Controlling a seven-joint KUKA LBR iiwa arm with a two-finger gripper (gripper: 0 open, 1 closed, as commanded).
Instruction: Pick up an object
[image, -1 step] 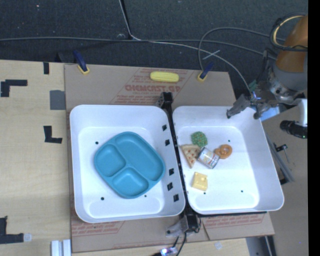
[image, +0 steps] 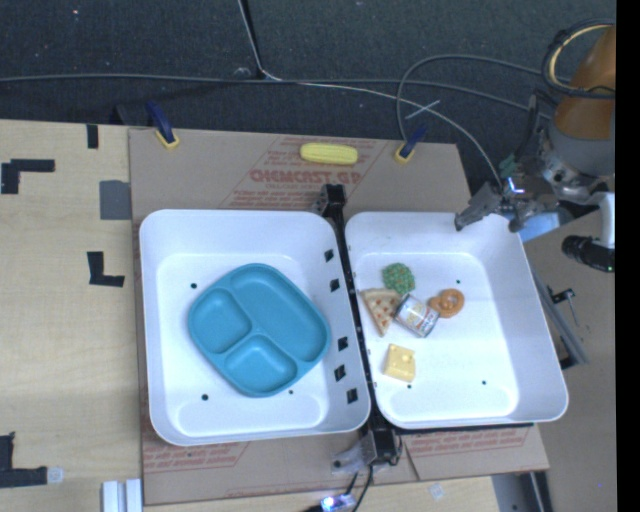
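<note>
Right now the gripper (image: 487, 211) hangs over the right-hand shallow white bin (image: 520, 330)'s far corner, empty, its opening impossible to tell. Small food pieces, including a yellow cheese wedge (image: 400, 362), cluster mid-bin; it must next travel over and descend.

Cardboard sheet (image: 290, 180), far side: red printed lettering, upside down from this view, too blurred to read.
Can (image: 417, 317) label: too small to read.
Elsewhere: no readable text.
</note>
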